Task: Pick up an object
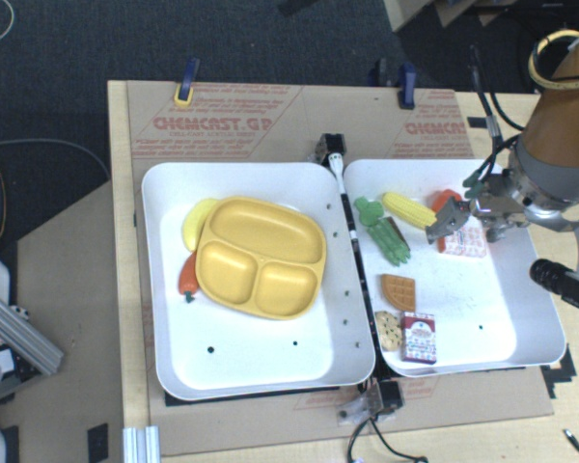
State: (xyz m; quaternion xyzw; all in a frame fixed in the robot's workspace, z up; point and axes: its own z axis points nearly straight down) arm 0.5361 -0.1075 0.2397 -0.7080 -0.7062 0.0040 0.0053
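gripper [451, 222] over right bin [521, 340] back edge, finger state unclear, above red toy [447, 201], corn [408, 209] beside it

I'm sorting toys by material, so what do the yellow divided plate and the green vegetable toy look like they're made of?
The yellow divided plate looks like moulded plastic with a smooth, slightly satin finish: uniform colour, rounded compartments, soft highlights. The green vegetable toy also looks plastic, possibly soft or rubbery; its ridged, even-coloured surface suggests that, but the view leaves it open.
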